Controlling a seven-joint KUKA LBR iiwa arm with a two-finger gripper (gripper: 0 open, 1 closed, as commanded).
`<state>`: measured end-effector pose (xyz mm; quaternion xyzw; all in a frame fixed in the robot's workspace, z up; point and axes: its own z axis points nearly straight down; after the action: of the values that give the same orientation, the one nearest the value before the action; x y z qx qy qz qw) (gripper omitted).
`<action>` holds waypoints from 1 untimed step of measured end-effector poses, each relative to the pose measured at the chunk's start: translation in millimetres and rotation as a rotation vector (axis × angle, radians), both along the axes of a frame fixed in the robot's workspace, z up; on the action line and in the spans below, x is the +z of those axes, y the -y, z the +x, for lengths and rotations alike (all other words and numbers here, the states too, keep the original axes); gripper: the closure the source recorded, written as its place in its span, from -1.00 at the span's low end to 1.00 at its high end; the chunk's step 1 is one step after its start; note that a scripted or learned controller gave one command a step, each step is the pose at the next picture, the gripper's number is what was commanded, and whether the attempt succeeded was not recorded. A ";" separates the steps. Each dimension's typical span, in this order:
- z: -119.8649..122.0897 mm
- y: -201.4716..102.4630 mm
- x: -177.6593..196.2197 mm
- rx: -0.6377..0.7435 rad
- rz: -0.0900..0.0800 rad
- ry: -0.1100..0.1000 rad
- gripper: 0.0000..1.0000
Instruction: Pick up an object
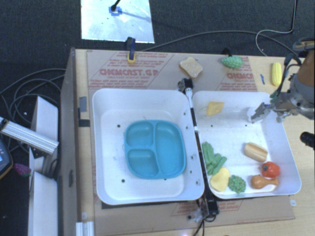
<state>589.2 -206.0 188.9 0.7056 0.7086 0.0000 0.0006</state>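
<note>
The gripper [259, 113], fingers seemingly apart and holding nothing, hovers at the right bin's [290, 154] two o'clock corner. Toward five o'clock lies a bread roll [256, 152]: likely a light, rigid, smooth plastic toy, best pinched across its short middle.

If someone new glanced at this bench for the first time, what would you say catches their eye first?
Most likely the blue tray, sitting alone in the middle of the left bin. Next, the toy food scattered in the right bin: green beans, a tomato and a bread roll toward its near side, a yellow cheese wedge at the far side. The gripper hangs over that bin's far right corner.
</note>
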 end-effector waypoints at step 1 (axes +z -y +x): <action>-29.4 0.4 -55.6 -0.002 0.001 -0.001 -1.00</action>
<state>559.8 -206.4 133.3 0.7064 0.7078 -0.0002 -0.0001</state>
